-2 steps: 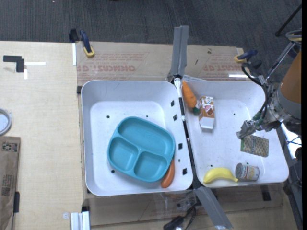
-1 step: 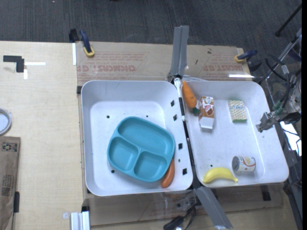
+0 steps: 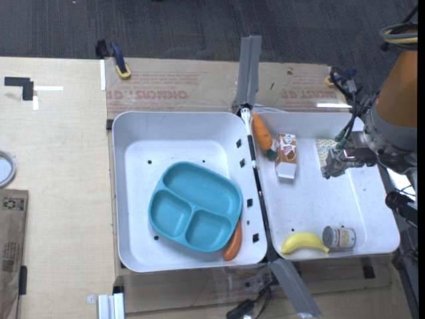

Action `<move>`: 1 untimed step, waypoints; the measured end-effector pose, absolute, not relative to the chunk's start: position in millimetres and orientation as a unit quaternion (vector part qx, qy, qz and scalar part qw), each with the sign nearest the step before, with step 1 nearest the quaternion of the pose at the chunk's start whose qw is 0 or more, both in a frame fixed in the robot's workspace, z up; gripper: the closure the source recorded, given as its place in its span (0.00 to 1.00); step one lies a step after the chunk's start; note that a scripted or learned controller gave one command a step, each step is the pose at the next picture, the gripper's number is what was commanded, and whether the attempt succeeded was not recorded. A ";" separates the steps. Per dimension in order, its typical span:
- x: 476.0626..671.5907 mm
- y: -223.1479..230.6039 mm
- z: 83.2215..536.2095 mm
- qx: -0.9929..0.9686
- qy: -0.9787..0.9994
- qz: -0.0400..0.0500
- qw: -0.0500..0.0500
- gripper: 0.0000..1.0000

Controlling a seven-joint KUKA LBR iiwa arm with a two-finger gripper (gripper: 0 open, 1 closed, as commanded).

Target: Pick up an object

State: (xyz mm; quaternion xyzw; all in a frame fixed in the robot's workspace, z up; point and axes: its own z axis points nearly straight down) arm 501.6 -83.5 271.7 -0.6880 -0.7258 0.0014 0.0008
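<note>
Objects lie in the right bin [image 3: 372, 244]: a carrot [image 3: 262, 133] at its upper left, a small carton [image 3: 286, 157] just beside it, a banana [image 3: 304, 243] and a tin can [image 3: 339, 236] near the lower edge. The gripper [image 3: 334, 163] hovers over the bin's right side; its grip is too blurred to judge. The left bin [image 3: 133, 145] holds a blue divided tray [image 3: 194, 207] and what looks like a sausage [image 3: 233, 242].
</note>
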 end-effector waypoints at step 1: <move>478.0 -10.4 290.1 -0.687 -0.727 0.002 0.001 1.00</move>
